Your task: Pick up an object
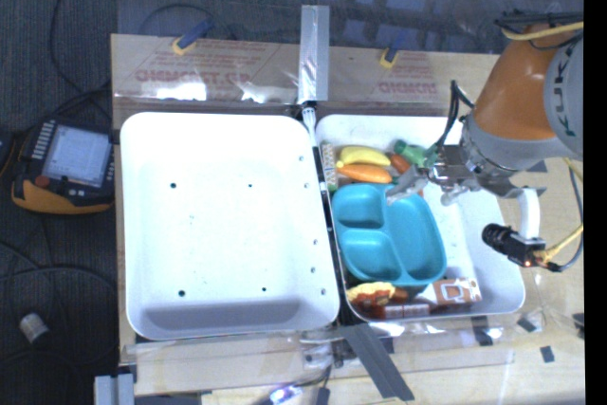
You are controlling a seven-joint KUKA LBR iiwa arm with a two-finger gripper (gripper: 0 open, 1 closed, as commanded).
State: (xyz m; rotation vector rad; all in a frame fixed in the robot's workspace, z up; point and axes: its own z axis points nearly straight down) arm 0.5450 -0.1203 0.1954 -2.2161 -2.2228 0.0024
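Note:
My gripper (422,192) hangs over the right bin (493,285), above the far edge of a blue divided tray (389,232). Its two grey fingers (400,189) stand spread apart and open, and I see nothing held between them. Just behind the tray lie a yellow banana (363,155), an orange carrot (365,173), a small red piece (400,163) and a green toy (413,151), close to the gripper's left finger. At the bin's near edge lie a red and yellow item (373,296) and a brown packet (455,291).
The left bin (223,223) lies beside the right one, with a raised divider between them. The orange-banded arm (522,100) covers the right bin's far right corner. A black cable connector (507,242) hangs over the bin's right side. A handheld pendant (66,166) sits off the bench at left.

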